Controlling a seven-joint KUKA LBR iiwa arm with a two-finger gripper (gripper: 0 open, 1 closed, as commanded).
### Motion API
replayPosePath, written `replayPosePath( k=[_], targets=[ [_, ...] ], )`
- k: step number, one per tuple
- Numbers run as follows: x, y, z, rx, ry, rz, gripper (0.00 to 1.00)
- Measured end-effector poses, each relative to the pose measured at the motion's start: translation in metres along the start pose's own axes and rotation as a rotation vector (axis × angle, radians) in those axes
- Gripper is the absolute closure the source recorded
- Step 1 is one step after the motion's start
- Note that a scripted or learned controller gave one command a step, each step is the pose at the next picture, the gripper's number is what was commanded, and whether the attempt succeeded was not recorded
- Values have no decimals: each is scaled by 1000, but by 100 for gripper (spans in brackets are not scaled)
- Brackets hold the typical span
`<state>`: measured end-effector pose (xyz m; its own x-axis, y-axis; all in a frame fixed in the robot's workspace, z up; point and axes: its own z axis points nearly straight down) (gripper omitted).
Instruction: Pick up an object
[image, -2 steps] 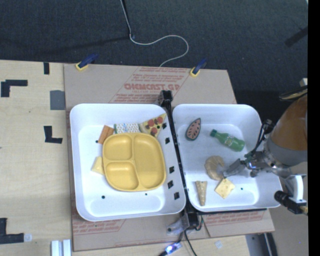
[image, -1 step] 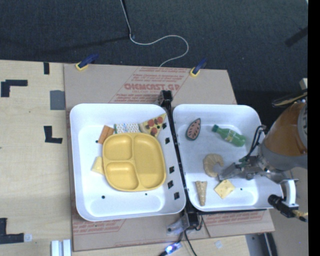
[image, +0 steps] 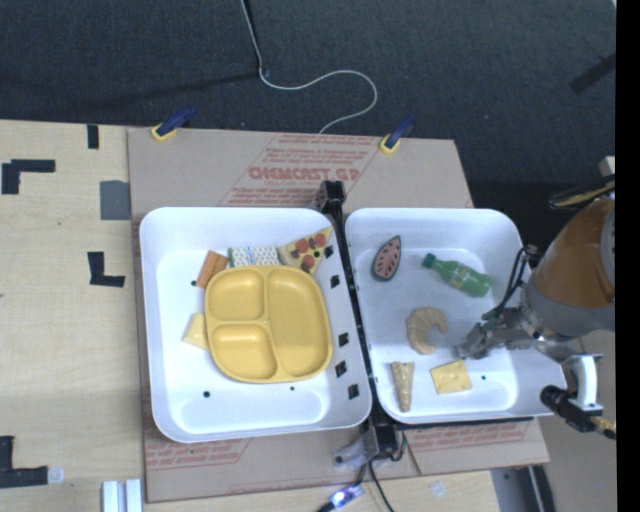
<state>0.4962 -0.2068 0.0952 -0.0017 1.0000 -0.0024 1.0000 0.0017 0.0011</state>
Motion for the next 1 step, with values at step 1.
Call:
replayPosePath(
  k=[1],
  targets=[
    [-3, 10, -56, -2, 1, 0, 100]
  ],
)
